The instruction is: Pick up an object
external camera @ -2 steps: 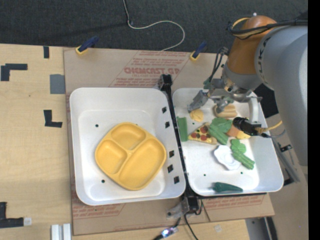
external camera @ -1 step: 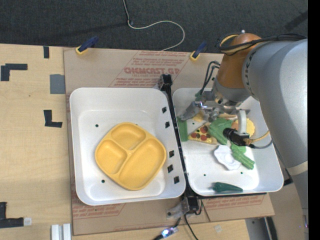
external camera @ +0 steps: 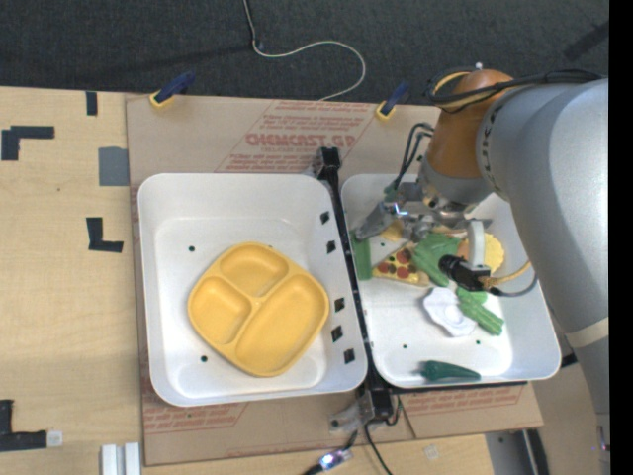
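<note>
Over the right bin [external camera: 524, 359], the end effector [external camera: 410, 216] is hovering above a pizza slice [external camera: 399, 264] and green toys [external camera: 465, 290], its grip impossible to judge, while a yellow plate [external camera: 259, 307] is lying in the left bin [external camera: 168, 265].

Setting was a robotics lab bench. Two white bins [external camera: 158, 265] sat on a cardboard sheet [external camera: 287, 137] clamped to a wooden bench [external camera: 59, 186] marked with black tape, a grey industrial arm [external camera: 554, 166] reaching in. A loose cable [external camera: 297, 47] trailed across dark carpet [external camera: 119, 18] behind.

Yellow divided plate [external camera: 258, 308], white bins [external camera: 158, 265], green toy [external camera: 450, 371], orange-banded grey arm [external camera: 495, 137]
</note>
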`<act>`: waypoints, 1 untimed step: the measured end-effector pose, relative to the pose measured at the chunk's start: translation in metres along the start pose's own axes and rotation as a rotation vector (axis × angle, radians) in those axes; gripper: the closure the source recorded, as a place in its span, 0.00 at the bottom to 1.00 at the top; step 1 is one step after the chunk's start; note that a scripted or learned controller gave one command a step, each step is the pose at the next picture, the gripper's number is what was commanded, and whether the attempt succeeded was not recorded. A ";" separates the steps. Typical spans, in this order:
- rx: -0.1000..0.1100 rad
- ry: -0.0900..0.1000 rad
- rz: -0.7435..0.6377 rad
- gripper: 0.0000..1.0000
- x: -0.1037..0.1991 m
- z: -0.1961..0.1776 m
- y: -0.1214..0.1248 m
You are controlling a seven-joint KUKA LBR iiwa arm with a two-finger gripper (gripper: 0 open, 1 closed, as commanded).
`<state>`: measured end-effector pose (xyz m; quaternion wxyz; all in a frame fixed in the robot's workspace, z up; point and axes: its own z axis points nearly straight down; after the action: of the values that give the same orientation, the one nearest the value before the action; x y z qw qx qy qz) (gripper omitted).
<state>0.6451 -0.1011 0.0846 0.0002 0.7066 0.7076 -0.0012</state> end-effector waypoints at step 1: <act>-0.001 0.001 -0.001 1.00 0.001 -0.011 0.001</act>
<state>0.6458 -0.1002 0.0957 0.0004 0.7063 0.7079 -0.0003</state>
